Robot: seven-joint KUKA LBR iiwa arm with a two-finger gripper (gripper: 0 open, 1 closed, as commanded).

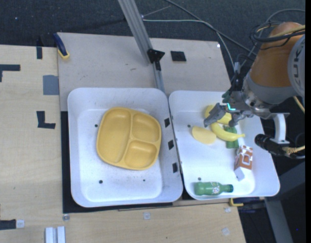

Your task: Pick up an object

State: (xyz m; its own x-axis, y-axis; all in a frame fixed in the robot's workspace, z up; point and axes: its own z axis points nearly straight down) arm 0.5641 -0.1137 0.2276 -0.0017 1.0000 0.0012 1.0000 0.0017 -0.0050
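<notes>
Where the right-hand bin point(262, 184) holds its cluster of small items, a yellow banana point(225, 132) lies near the bin's upper middle, directly under the gripper point(224, 116). Whether the jaws are open, closed or gripping anything cannot be told, since the dark fingers overlap the fruit from above. Just left of the banana rests a pale yellow lemon-shaped piece point(203, 135), touching or nearly touching it. At the banana's right end a small green item point(231, 144) shows, partly covered. Further toward the bin's right wall lies a brown-and-white carton point(243, 159), tilted, apart from the fruit. Near the front wall a green bottle point(212, 188) lies on its side, its neck pointing right. Above the gripper, the grey arm point(277, 77) with its orange band enters from the right edge. Beside this bin, the left-hand bin point(84, 184) contains a yellow divided tray point(128, 137), lying flat near its centre.
</notes>
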